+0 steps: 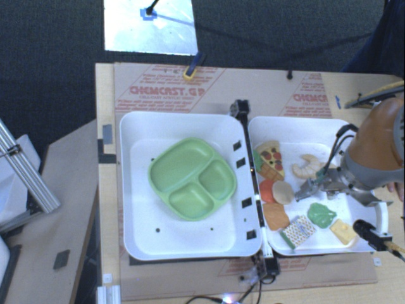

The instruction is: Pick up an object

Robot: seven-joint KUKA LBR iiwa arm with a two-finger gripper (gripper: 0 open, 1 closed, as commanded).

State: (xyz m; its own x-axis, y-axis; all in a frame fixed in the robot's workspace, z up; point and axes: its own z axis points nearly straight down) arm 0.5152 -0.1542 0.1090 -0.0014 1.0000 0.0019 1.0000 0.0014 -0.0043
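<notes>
1. Two white bins sit side by side on a table. The left bin [136, 170] holds a green divided plate [192, 178]. The right bin [297, 128] holds a scatter of toy food.
2. The landmark is a pale round piece [283, 192] near the right bin's left side. Above it lies a pizza slice [269, 159]; below it, an orange disc [276, 216].
3. To its right lies a tan curved piece [308, 165]. Lower right are a checked packet [298, 231], a green leaf [321, 215] and a yellow block [343, 231].
4. The arm [378, 147] reaches in from the right. Its gripper [308, 191] hangs just right of the round piece, low over the bin.
5. The fingers [302, 195] look slightly apart with nothing between them, though they are small and blurred.
6. Likely step: closing in on a piece, probably the round one.
7. To do it well, centre the fingers over one piece alone, go down until they straddle it, close, then lift straight up. The crowded neighbours could get nudged or pinched along.
</notes>
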